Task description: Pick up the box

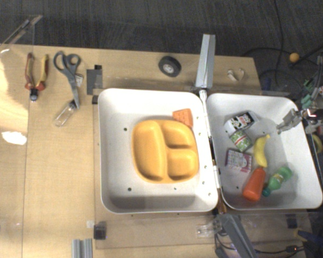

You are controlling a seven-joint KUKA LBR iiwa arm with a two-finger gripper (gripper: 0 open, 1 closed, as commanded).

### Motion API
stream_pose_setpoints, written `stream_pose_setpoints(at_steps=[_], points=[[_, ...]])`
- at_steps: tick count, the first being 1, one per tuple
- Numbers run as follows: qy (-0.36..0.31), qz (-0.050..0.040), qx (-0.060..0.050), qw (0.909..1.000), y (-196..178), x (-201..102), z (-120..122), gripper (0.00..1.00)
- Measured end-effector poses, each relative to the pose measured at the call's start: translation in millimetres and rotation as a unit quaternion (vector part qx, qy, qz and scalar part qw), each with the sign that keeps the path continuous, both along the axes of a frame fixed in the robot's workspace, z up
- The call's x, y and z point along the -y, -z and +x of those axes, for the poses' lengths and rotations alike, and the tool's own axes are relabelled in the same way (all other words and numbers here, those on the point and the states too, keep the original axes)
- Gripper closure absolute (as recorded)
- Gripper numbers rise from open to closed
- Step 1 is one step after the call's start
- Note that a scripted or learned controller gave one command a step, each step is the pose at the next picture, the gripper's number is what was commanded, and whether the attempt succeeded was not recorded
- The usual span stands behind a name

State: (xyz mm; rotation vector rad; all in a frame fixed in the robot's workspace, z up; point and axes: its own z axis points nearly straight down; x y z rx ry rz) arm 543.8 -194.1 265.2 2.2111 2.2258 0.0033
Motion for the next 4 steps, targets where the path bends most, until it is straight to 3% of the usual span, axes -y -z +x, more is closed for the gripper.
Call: stream_pose_setpoints(at_steps=[1, 2, 3, 4], points=[[-0.057, 0.0002, 0.000, 0.9984, 100, -42, -23, 0.00], [-0.064, -0.0019, 0.008, 0.9979, 164, -78, -5, 0.00], [-0.066, -0.0029, 0.012, 0.9978, 152, -79, -2, 1.00], [-0.379, -0.0016, 0.002, 0.9254, 79, -176, -37, 1.00]])
